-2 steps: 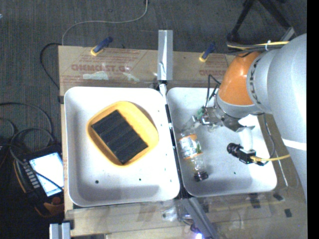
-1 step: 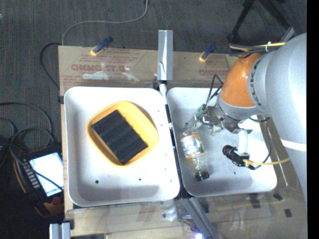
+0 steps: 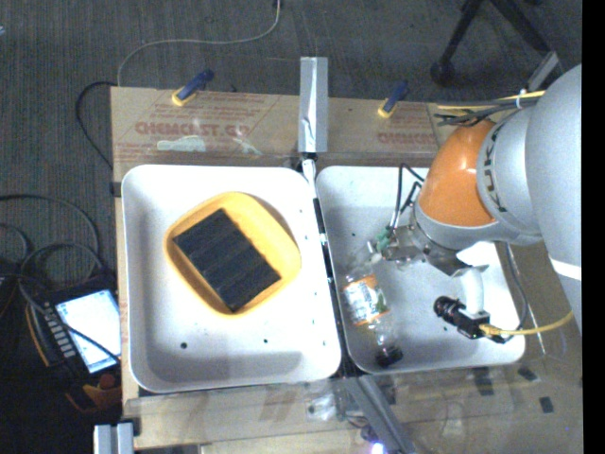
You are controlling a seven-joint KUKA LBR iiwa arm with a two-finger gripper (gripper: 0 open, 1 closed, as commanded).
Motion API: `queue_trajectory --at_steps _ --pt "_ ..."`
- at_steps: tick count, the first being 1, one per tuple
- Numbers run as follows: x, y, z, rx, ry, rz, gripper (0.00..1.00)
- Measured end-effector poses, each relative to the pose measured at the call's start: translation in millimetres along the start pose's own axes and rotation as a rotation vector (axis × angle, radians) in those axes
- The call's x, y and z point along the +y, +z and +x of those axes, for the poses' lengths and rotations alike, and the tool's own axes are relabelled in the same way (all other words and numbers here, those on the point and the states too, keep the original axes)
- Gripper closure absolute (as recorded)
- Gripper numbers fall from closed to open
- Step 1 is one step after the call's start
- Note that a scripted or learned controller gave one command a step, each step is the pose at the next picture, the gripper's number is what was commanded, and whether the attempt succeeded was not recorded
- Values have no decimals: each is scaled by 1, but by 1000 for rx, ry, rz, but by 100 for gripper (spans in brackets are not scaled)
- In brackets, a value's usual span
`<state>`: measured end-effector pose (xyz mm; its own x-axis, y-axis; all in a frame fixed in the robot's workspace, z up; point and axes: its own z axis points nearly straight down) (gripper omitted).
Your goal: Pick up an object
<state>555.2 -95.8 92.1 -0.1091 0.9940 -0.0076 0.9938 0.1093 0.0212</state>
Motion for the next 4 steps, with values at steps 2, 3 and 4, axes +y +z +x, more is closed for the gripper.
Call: queue_trajectory --at_steps 2,3,4 --pt "18 1 -22 5 -243 7 0" --pt "-24 -1 -6 1 -299 0 0" --pt "-22 -10 -4 7 -299 -1 100"
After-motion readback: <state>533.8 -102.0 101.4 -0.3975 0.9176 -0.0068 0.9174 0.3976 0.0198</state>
